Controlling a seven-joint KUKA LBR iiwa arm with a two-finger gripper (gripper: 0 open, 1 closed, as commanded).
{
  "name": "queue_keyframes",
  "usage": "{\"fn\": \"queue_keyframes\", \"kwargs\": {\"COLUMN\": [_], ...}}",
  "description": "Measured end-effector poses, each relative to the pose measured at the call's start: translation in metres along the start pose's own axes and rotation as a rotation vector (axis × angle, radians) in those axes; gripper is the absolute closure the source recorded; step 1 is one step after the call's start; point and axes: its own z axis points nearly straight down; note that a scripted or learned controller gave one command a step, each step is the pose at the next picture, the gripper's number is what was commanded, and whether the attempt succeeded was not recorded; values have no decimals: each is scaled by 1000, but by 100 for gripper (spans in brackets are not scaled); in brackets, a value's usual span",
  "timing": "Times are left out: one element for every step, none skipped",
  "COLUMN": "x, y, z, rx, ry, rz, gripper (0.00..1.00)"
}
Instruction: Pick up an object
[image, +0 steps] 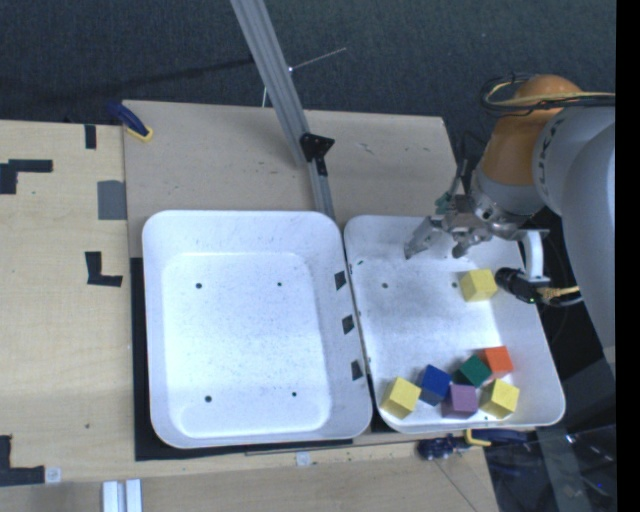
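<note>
Gripper (440, 243) spread, empty, above right bin (400, 300) far end. Lone yellow cube (478, 285) just beside it, apart from near-corner block cluster (455, 388). Best approach: centre above cube, descend, straddle opposite faces, close.

The arm (575, 170) is cut off by the right edge of the view, so only its wrist end and orange band show. The end effector (440, 240) is small and somewhat blurred above the right bin (400, 300); whether anything sits between its fingers cannot be told. Among the clustered blocks at that bin's near end, the green block (473, 371) is partly covered by its neighbours, the orange block (497, 359) and the purple block (462, 398). The bench (60, 330) runs off the left edge, and a blue object (445, 447) below the bin is too small to identify
</note>
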Motion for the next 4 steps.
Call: {"fn": "queue_keyframes", "kwargs": {"x": [1,10,19,19], "y": [2,2,2,2], "z": [-15,-62,-109,-127], "rx": [-6,-12,-13,-9], "ry": [-1,0,0,0], "rz": [-2,-1,-1,0], "gripper": [100,100,100,100]}}
